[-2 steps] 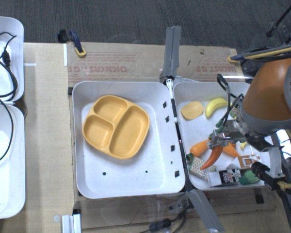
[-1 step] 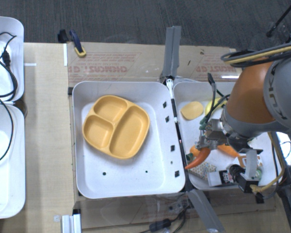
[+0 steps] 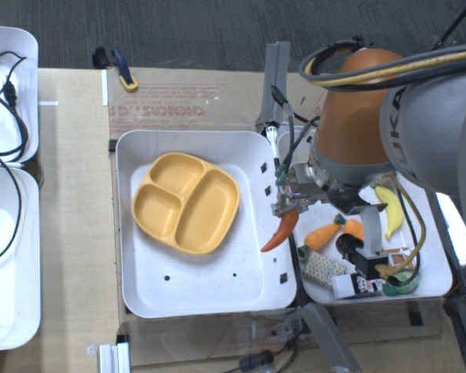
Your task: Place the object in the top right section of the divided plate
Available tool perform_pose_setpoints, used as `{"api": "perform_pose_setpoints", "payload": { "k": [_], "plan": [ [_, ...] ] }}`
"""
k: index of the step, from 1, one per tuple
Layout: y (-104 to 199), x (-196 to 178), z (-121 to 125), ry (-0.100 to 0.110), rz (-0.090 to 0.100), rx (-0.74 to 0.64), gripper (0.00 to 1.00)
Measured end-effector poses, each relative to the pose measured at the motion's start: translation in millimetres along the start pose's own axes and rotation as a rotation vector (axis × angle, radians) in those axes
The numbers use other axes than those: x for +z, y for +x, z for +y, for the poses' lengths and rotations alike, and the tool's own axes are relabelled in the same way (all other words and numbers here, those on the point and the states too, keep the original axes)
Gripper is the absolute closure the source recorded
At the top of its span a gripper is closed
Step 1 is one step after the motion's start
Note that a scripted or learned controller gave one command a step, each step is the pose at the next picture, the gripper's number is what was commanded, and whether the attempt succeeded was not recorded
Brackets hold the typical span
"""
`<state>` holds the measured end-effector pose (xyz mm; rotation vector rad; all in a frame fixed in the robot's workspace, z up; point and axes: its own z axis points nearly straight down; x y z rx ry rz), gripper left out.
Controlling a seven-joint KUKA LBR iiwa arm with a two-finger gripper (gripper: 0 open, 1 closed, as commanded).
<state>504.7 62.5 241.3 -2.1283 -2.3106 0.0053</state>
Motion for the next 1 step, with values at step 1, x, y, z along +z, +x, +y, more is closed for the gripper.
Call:
{"api": "perform_pose_setpoints", "payload": {
  "k": [1],
  "plan": [
    [88.3, -62.7, -2.7, 0.001, -0.001, 0.043, 1.0]
  ]
}}
